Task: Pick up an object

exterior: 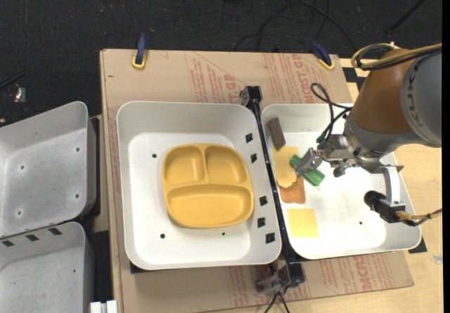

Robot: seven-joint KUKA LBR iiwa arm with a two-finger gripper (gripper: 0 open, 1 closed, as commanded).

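I see the surface (211, 69) as a brown cardboard-covered board with red print. Two shallow white bins sit on it side by side, the left bin (133, 164) touching the right bin (351, 245). Two clamps (140, 51) grip its far edge.

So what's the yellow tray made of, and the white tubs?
The yellow divided tray looks like matte molded plastic: smooth, rounded compartment walls, soft sheen. The white bins seem thin formed plastic too, with rounded corners and a faint gloss, though painted metal can't be ruled out.
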